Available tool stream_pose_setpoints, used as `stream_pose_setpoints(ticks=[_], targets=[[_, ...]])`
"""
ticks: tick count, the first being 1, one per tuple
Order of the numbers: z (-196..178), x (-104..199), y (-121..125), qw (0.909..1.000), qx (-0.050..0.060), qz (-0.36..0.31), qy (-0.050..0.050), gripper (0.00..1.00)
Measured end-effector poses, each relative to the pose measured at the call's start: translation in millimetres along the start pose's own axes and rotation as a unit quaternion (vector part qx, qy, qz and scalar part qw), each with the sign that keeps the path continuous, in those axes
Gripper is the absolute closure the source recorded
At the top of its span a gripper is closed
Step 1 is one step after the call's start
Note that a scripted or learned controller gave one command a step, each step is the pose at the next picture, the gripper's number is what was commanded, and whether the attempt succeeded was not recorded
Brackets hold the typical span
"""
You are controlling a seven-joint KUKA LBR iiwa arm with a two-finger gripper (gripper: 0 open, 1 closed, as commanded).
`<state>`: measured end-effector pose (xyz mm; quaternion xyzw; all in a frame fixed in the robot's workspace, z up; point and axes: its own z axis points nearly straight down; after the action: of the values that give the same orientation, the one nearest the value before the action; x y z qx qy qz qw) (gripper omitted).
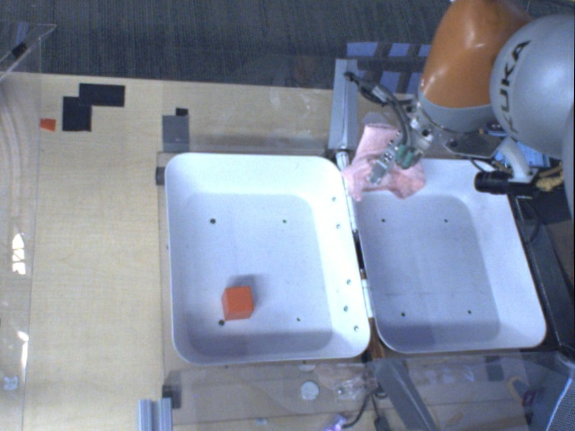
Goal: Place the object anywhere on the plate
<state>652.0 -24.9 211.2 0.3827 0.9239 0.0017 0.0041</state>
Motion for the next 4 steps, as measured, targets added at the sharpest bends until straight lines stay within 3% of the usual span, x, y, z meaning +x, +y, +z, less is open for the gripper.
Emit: stream_pose_setpoints(ticks=[1, 2, 3, 4], targets=[[-14.8, -0.8, 2.1, 1.0000, 0.000, -0.002, 0.000, 1.00], [-23.7, 54.8, 10.2, 0.9795, -0.002, -0.202, -0.001, 1.00], [-20.4, 95.9, 16.3, 0.9238, -0.002, -0.383, 0.000, 1.00], [-14.4, 153.0, 33.6, 0.9227, -0.001, -0.385, 0.001, 1.00]])
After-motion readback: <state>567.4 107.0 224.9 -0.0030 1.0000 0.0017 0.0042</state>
